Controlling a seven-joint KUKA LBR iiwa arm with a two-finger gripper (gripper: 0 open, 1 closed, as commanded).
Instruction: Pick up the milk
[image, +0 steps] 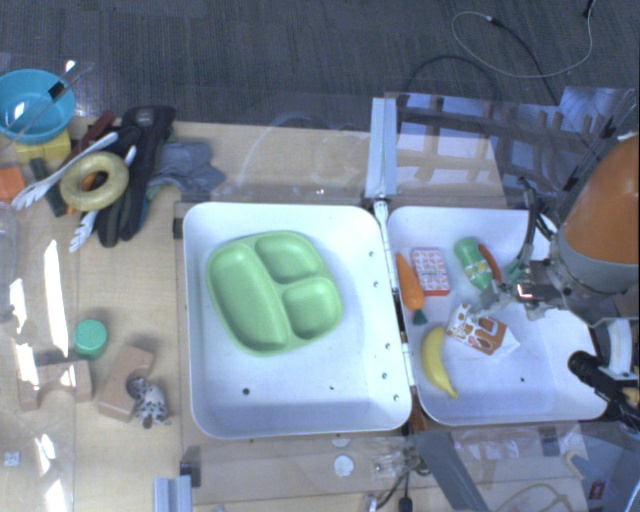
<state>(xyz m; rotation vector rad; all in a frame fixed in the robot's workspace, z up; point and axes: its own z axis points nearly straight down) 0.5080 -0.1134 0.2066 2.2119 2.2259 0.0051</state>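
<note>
While the arm (600, 215) reaches in from the right, we see its gripper (505, 288) low over the right bin (560, 385), just above and to the right of the milk (476, 329). We can't tell how the gripper is set; nothing shows as held.

Milk: small carton with a white, orange and brown print, lying flat on the bin floor near the middle of the right bin. It sits just right of the banana (436, 362), close to it but we can't tell if they touch.

Other items in the right bin:
- carrot (409, 281) along the left wall, lying lengthwise
- small pink-and-white box (431, 270) just right of the carrot
- green bottle (473, 259) with a red part, right of the box, near the gripper

Left bin (290, 405): a green divided plate (275, 290) with three sections, lying left of centre.

On the desk (110, 310) left of the bins we see a blue bowl (35, 103) at the far corner, a yellow ring (95, 180), a black glove-like object (135, 175), a grey cloth (188, 165), a green cap-shaped piece (90, 338), a wooden block (125, 380) and a small spotted toy (150, 403) beside it. A black cable (520, 45) loops on the dark floor behind the bins.
</note>
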